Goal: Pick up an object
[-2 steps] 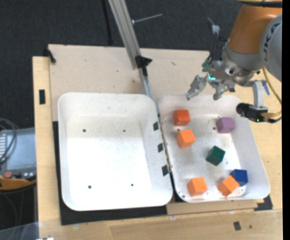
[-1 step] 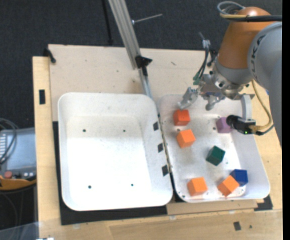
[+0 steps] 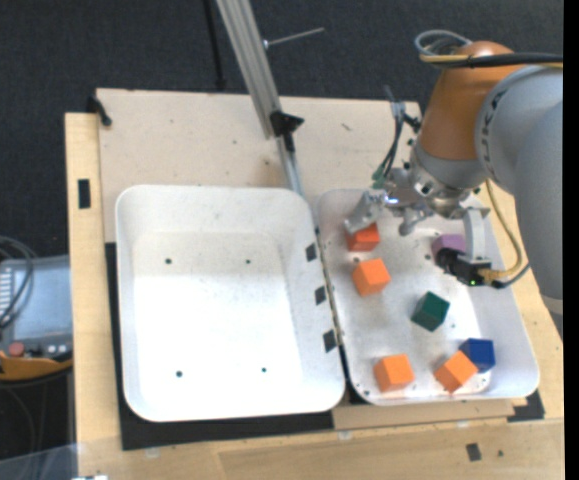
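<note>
We see the gripper [image 3: 381,208] low over the far end of the right bin [image 3: 509,353], close above a red-orange block [image 3: 363,236]; from this slant we cannot tell how far apart the jaws stand, or whether they have hold of anything. That block seems to rest on the bin floor, so we judge the pick not yet done: grip and lift remain. Nearer along that bin lie an orange cube [image 3: 371,275], a green block [image 3: 431,310] and others.

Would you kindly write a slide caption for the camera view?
KUKA arm's pincer hovers over the right bin, above an orange block among scattered coloured blocks.
</note>
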### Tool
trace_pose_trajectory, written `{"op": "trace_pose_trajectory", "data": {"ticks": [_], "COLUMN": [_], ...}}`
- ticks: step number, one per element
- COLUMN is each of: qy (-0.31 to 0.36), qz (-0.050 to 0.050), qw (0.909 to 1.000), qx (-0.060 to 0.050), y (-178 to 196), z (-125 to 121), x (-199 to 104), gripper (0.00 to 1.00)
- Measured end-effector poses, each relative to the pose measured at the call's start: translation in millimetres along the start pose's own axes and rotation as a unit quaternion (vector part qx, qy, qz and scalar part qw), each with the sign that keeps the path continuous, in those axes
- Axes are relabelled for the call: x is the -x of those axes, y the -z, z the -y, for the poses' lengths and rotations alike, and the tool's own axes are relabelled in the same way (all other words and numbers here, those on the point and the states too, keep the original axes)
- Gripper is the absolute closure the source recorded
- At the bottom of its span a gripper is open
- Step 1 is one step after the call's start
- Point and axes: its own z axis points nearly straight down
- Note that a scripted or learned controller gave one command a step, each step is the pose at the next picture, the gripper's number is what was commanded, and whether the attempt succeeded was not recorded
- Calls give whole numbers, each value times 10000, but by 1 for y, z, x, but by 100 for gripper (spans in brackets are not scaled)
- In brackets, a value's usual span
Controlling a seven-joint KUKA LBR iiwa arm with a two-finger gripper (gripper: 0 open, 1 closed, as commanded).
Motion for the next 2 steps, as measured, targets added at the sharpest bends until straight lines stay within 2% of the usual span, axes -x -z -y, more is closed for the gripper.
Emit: {"op": "trace_pose_trajectory", "data": {"ticks": [1,2], "qy": [11,-1], "qz": [-3,-19], "qw": [10000,10000], "qx": [0,41], "y": [-53,-39], "z": [-2,-4], "x": [-8,-7], "gripper": [0,100]}}
